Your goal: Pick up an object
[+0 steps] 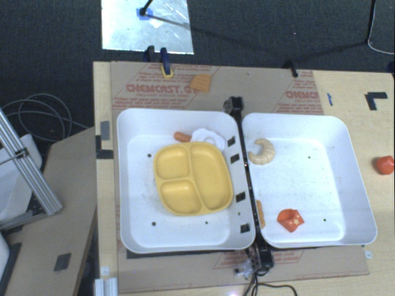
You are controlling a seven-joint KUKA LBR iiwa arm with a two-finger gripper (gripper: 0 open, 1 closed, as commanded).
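A yellow divided plate (192,179) lies in the left bin (133,165). Behind it sit a small orange sausage-like piece (182,137) and a white object (208,137), both partly tucked at the plate's far edge. In the right bin (345,165) a pale curved croissant-like piece (262,152) rests near the far left corner. A red-orange lump (290,219) lies near that bin's front. A thin orange piece (260,213) sits against the divider between the bins.
A red object (384,164) lies on the bench right of the right bin. An orange-tan piece (200,82) rests on the cardboard behind the bins. A shiny sheet (147,17) lies on the floor beyond. Metal framing (24,171) stands at left.
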